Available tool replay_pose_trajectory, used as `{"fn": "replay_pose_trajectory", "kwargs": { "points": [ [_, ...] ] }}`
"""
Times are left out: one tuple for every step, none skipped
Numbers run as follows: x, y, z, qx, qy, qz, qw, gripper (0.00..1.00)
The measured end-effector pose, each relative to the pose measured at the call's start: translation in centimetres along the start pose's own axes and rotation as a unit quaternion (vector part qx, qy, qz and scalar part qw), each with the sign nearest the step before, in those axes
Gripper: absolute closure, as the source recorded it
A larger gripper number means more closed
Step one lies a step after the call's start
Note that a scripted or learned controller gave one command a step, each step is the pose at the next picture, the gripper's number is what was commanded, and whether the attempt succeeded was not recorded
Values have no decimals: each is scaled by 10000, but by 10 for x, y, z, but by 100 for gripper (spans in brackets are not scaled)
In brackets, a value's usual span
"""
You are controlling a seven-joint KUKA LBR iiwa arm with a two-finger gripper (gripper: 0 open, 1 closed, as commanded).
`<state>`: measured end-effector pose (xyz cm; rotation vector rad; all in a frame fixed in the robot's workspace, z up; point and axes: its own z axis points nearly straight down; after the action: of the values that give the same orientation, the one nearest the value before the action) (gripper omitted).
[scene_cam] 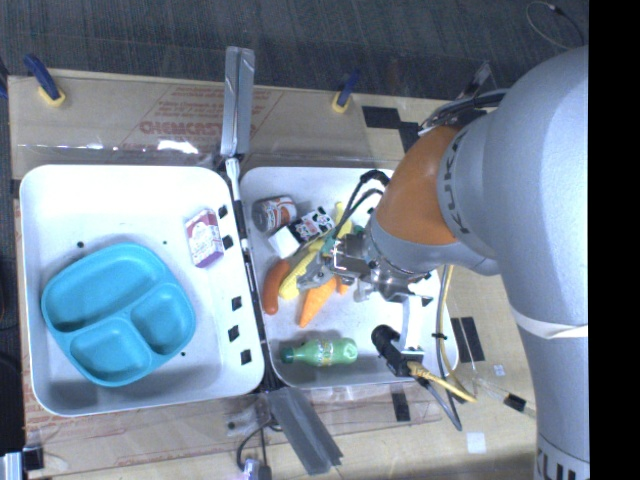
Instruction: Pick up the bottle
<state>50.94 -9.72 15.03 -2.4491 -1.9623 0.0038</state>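
Bottle lying flat in the right bin, not yet picked up.

The bottle (318, 351) is seen near the front wall of the right bin (300, 181). The hand (345, 260) is placed over the carrot (314, 303) and banana (298, 271); its state cannot be told, being hidden under the wrist. The bottle should be approached from above and gripped across its width, clear of the wall.

**Green bottle on its side in the right bin**

The small green plastic bottle (320, 351) with a pale label band around its middle lies flat on its side on the white floor of the right-hand bin, near that bin's front wall. Its long axis runs left to right. It lies apart from the cluster of items further back.
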Motion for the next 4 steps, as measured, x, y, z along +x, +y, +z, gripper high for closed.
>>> {"fn": "replay_pose_trajectory", "kwargs": {
  "points": [
    [-7,65,23,3,0,-288,9996,0],
    [80,116,-41,-2,0,1493,9888,0],
    [103,2,-40,14,0,1873,9823,0],
    [16,-39,-40,9,-5,2281,9736,0]
  ]
}}
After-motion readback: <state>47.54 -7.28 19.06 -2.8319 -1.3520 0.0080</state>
